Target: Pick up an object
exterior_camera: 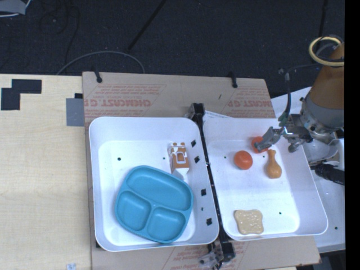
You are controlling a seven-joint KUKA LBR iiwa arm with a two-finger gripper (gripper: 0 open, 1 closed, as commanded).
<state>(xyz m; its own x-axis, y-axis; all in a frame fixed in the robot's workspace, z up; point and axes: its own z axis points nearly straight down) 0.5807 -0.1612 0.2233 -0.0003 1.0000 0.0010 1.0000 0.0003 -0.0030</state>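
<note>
— Jaws (pixel 269 142) of the arm, where are they?
— Over the right bin (pixel 315 207), at a small red object (pixel 257 143); whether they grip it, one cannot tell.

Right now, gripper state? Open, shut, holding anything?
Gripper: cannot be told; it sits over the right bin by a small red object.

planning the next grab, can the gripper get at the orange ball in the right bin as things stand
Probably yes. The gripper hangs just up and right of the orange ball, which lies bare on the right bin's floor, apart from the orange pear-shaped toy, with nothing over it.
</note>
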